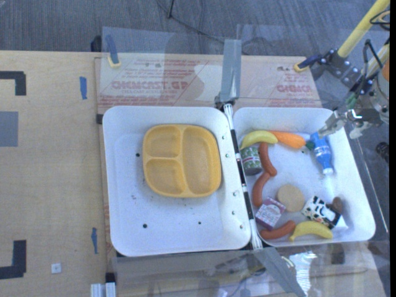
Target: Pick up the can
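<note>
**Ana:** Over by the right bin's (365, 210) far right corner, the gripper (337, 122) is hanging just above the blue bottle (322, 153). I'm not managing to tell whether it's spread or closed; it's too small and cluttered from where we're standing.

**Ben:** And the can (250, 159) is sitting well apart from it, tight against the wall that's dividing the 2 bins. It's the dark green one, just under the upper banana (257, 138).

**Ana:** So I'm guessing the reach across hasn't begun yet. What's going to matter?

**Ben:** Centring, mostly. The long red sausage (268, 156) is lying just beside the can on one side, maybe touching, and the wall is crowding the other. I'm thinking 1 side of the grip needs to slip between can and sausage, coming down straight from above.

**Ana:** Is it standing upright?

**Ben:** I'm struggling to say. If it's lying down it could be rolling away under a glancing touch.

**Ana:** And the left bin (117, 184)?

**Ben:** It's holding the yellow divided plate (182, 161). That's not getting in anyone's way.
</note>
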Tool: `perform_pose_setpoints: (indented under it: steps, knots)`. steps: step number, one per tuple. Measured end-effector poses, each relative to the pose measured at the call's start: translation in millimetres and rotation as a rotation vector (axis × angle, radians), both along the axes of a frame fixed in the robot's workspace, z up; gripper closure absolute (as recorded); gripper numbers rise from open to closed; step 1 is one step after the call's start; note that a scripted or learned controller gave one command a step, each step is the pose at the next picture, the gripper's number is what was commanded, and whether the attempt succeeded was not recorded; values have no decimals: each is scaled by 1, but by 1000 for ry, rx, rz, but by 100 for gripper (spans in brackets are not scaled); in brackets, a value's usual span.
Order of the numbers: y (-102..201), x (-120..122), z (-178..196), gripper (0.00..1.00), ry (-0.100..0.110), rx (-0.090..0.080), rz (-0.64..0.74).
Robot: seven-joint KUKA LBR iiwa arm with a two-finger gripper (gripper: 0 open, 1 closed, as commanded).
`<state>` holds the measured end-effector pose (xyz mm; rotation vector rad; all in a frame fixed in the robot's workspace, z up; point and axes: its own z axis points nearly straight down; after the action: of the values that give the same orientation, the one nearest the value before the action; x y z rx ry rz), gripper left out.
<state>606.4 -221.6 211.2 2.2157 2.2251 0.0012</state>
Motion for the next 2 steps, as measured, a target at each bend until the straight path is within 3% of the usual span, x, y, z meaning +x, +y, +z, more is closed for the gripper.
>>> perform_pose_setpoints:
  steps: [1, 2]
  knots:
    - [-3, 6, -15, 0, 0, 0, -123]
    - [44, -25, -101, 0, 1, 0, 11]
